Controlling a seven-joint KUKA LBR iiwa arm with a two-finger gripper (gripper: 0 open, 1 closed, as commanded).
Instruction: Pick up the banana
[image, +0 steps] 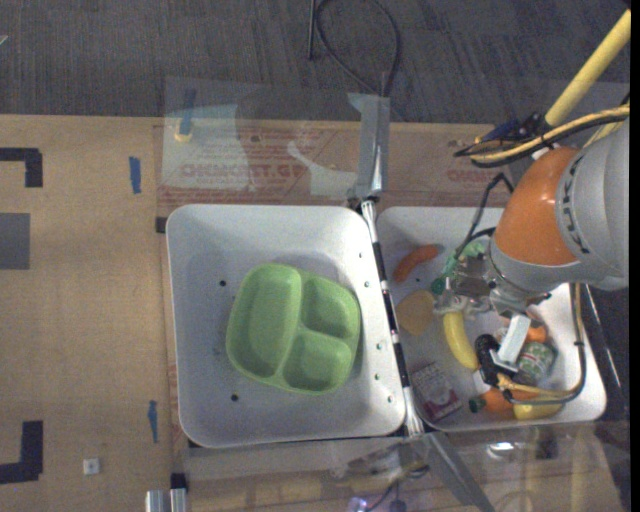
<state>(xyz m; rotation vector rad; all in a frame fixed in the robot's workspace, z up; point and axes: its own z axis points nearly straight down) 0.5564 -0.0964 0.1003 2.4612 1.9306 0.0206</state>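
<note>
The desk (80, 330) is a light wooden surface with strips of blue tape and black markings, and it carries two shallow white bins set side by side, touching along a shared edge. The left bin (200, 250) holds a green divided tray (293, 327) with three compartments, lying slightly turned in the middle of the bin floor.

The right bin (592, 395) is the crowded one. The grey arm (560, 225) with its orange band reaches in from the right and hangs over this bin's upper half, hiding part of the floor. Its pincer (463, 288) sits low above the bin's left part, near the top end of the banana; whether the fingers are apart or together cannot be told from this angle.

The banana (459, 340) lies flat on the bin floor, roughly in the middle, running top to bottom, just below the pincer. Left of it rests a pale yellow round piece (416, 312), and above that an orange piece (415, 262) near the dividing edge. A small red and white packet (436, 388) lies near the bin's lower left corner. To the right of the banana are a green can (536, 360), a second yellow fruit (537, 409) along the lower rim, and a small orange item (492, 403) beside it.
</note>
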